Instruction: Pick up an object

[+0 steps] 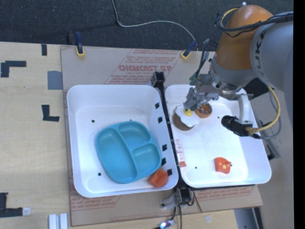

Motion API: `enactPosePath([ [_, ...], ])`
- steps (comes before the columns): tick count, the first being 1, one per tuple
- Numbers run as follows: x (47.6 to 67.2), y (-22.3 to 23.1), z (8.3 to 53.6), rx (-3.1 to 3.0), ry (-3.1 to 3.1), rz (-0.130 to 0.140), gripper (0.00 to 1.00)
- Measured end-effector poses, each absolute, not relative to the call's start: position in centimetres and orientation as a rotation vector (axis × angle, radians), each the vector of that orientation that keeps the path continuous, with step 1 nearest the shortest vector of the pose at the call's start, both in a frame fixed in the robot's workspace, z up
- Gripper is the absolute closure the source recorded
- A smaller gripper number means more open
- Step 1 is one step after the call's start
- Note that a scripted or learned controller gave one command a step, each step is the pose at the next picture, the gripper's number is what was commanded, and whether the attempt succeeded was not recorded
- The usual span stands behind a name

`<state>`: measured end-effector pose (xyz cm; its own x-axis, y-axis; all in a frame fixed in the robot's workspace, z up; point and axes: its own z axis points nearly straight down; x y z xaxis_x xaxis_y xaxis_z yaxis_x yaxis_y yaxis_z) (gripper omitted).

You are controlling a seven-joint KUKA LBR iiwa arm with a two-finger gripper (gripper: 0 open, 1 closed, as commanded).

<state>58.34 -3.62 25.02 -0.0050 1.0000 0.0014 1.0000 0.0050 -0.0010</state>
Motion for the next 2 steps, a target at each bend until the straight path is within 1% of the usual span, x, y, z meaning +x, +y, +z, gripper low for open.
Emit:
enactPosePath([
  [1, 56.6, 2.0, 24.5, -2.211, -2.226, 0.002, 1.0],
  [2, 56.1, 7.3, 24.5, -2.211, -2.228, 0.0, 1.0],
])
